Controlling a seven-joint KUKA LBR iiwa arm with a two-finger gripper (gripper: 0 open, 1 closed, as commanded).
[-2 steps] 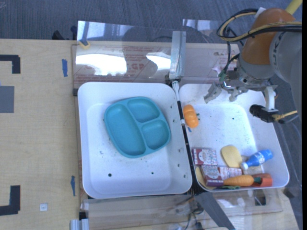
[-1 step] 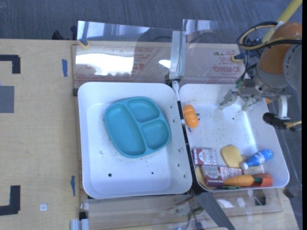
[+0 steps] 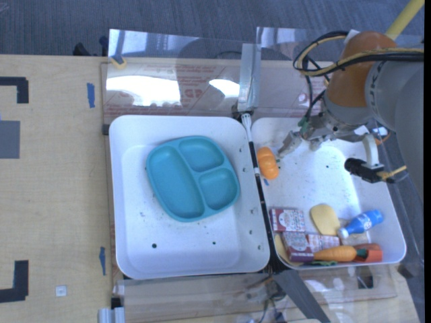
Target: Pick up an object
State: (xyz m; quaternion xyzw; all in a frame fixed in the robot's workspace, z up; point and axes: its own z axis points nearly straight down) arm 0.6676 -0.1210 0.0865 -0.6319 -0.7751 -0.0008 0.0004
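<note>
The red carton and the packet beside it bear print too small to read; nothing else carries legible text.

1. The gripper is hanging over the right bin near its 11 o'clock corner, fingers parted with nothing between them.
2. An orange object is lying just at the gripper's 7 o'clock, against the bin's left wall.
3. A yellow piece, a blue bottle, a carrot and 2 small cartons are clustering at the bin's 6 o'clock.
4. A blue divided plate is sitting in the left bin.
</note>
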